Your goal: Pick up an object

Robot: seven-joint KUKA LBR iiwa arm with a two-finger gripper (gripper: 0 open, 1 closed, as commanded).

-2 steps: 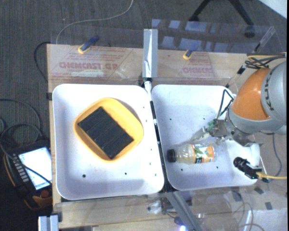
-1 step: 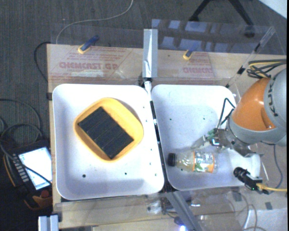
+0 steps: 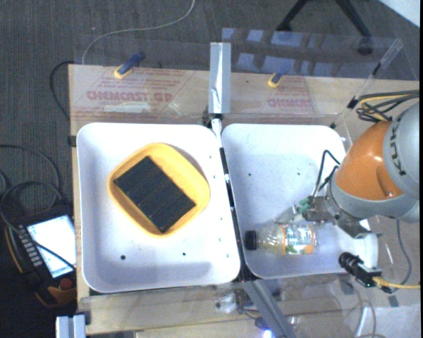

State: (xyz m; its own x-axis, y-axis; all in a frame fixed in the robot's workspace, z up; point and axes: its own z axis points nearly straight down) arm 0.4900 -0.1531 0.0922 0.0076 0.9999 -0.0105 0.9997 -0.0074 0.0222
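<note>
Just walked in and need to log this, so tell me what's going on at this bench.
A grey and orange robot arm reaches in from the right over the right bin. Its hand sits low, right by a clear plastic bottle lying on its side with its dark cap pointing left. Whether it has a grip is unclear. The left bin holds a yellow dish with a dark slab in it, untouched.

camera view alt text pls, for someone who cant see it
A grey and orange robot arm reaches from the right over the right white bin, just above a clear plastic bottle lying on its side. The left white bin holds a yellow dish with a dark square pad.
</note>
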